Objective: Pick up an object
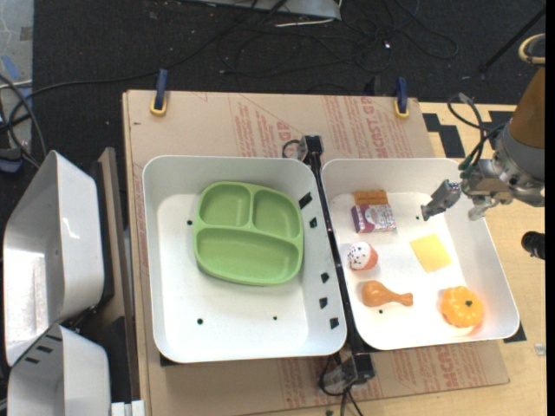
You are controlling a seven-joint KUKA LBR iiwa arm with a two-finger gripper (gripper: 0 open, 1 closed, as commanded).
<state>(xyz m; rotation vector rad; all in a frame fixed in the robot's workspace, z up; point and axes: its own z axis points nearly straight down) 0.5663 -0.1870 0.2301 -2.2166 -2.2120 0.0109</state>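
Cardboard-topped bench (260, 111), two bins. My gripper (458, 199), fingers spread and empty, hangs just above the yellow block (431, 252) in the right bin (499, 276), seemingly positioned to descend on it.

Bare floor lies between the yellow slice (431, 253) and the carton (374, 214); toys crowd the right bin's (494, 258) front.

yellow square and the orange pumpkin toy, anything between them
No: in the camera view only bare white bin floor lies between the yellow square and the pumpkin toy.
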